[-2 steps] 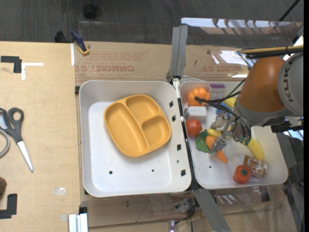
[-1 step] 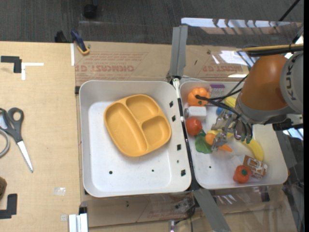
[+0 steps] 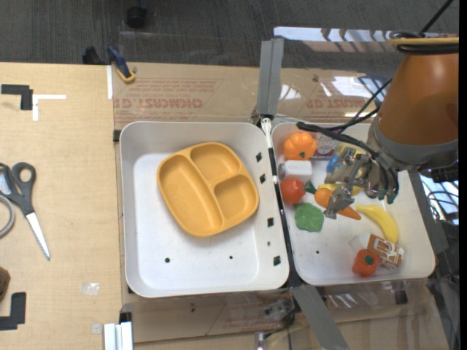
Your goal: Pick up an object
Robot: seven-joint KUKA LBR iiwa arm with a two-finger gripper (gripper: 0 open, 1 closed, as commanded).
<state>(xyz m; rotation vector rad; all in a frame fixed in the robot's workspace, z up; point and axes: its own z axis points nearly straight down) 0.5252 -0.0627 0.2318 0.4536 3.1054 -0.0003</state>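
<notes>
Hovering low in the right bin [image 3: 419, 265], the gripper [image 3: 337, 206] reaches the carrot [image 3: 349, 213]; jaws' state unreadable.

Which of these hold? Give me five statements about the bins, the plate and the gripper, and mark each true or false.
1. The yellow plate lies in the left bin. True.
2. The plate has three compartments. True.
3. The banana lies on the plate. False: it lies in the right bin, beside the gripper.
4. The scissors lie in the left bin. False: they lie on the bench, left of both bins.
5. The gripper hangs over the right bin. True.
</notes>
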